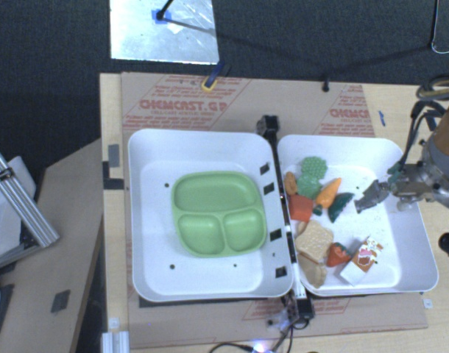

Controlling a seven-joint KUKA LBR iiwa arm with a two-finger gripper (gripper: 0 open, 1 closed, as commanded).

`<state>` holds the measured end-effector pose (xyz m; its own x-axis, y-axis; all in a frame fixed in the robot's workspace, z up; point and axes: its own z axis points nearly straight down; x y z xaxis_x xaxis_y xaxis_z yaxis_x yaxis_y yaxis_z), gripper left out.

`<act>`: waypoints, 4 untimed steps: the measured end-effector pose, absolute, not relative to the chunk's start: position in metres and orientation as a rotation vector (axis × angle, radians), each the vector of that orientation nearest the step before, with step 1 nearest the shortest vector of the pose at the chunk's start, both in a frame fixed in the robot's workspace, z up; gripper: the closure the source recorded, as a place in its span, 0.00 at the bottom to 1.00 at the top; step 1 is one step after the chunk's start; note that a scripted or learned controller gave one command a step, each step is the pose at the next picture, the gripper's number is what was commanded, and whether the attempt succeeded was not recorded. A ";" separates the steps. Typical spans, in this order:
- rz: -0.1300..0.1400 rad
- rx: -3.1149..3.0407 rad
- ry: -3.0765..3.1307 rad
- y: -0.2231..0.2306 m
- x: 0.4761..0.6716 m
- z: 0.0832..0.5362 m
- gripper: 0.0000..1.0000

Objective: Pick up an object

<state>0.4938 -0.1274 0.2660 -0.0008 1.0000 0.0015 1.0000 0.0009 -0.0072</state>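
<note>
The tool [372, 195] hangs over the right bin [410, 226], near the dark green piece [341, 204]; whether it is spread or pressed together, I cannot tell. The toys lie crowded, so it may push the carrot [328, 192] or catch two things.

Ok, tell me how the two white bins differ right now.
The left bin holds one green divided tray; the right bin holds a jumble of small toy food pieces. The gripper hangs over the right bin, while nothing hangs over the left bin. Both are shallow, white and side by side.
</note>
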 end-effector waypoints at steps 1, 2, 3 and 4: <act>0.000 -2.218 -2.224 -0.127 0.495 0.270 0.00; 0.001 -2.218 -2.222 -0.122 0.487 0.213 0.00; 0.002 -2.218 -2.220 -0.122 0.488 0.151 0.00; -0.007 -2.222 -2.222 -0.126 0.491 0.092 0.00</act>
<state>0.4905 -0.1264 0.0921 0.0002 1.0000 0.0025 1.0000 -0.0002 0.0035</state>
